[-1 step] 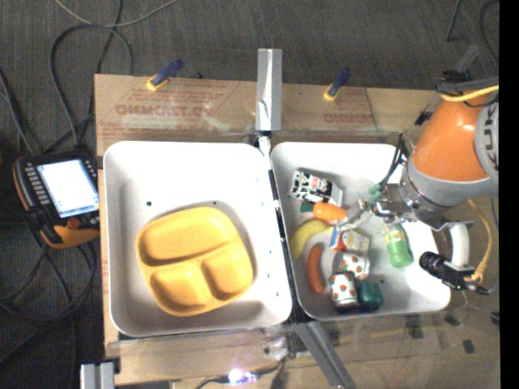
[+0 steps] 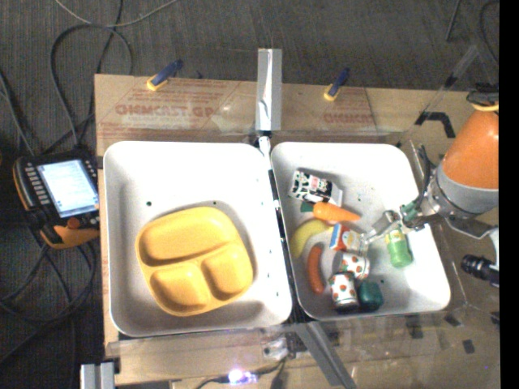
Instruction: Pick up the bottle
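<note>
My fingers, too blurred to tell whether apart or together, hover just beside the small green plastic bottle in the right white bin; it looks light, smooth, likely slippery, best gripped mid-body.

Arm enters from the right, orange band up top, grey wrist angled down and to the left. Gripper sits low, fingers pointing left. Finger state can't be made out at this resolution.
</note>
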Available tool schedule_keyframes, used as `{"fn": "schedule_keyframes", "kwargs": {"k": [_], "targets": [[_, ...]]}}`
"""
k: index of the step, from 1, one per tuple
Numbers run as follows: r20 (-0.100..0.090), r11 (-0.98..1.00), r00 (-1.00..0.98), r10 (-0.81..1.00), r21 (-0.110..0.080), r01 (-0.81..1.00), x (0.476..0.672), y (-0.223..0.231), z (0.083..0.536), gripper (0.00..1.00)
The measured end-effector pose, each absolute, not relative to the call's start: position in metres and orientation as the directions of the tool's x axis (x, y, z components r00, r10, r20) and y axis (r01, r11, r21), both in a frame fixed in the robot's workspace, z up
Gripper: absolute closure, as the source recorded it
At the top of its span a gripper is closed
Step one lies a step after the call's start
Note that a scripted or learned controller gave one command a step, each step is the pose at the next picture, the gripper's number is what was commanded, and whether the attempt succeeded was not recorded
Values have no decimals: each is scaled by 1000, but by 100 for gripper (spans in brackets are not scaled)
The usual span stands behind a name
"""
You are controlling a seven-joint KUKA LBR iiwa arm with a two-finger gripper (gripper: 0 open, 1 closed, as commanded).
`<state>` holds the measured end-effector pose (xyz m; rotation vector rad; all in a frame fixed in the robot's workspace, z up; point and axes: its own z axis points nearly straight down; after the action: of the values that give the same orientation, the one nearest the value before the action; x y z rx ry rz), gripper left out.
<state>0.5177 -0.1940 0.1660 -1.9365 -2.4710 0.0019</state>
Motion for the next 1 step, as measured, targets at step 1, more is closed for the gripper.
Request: {"fn": "schedule_keyframes", "kwargs": {"k": [1], "targets": [[1,367,-367,930,0,930,520,-223,113,0]]}}
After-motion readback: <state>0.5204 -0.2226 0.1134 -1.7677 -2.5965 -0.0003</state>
